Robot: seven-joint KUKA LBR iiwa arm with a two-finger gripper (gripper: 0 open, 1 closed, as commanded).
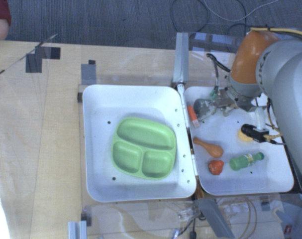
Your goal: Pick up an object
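Observation:
My gripper [202,107] hangs low over the far left corner of the right bin [240,183], with the grey arm and its orange band reaching in from the right. Just below and left of the gripper, a small orange stick-like item [192,116] lies along the bin's left wall. I see nothing held in the gripper. Further forward lie a tan pear-shaped piece [209,147], a small red item [215,167] and a green bottle [246,160] on its side. A yellow item [245,136] sits at the right, partly covered by the arm.
The left bin [96,133] holds a green divided plate [144,147] near its middle. A metal post [180,59] stands at the far end of the wall between the two bins. Cables trail behind the bins at the top.

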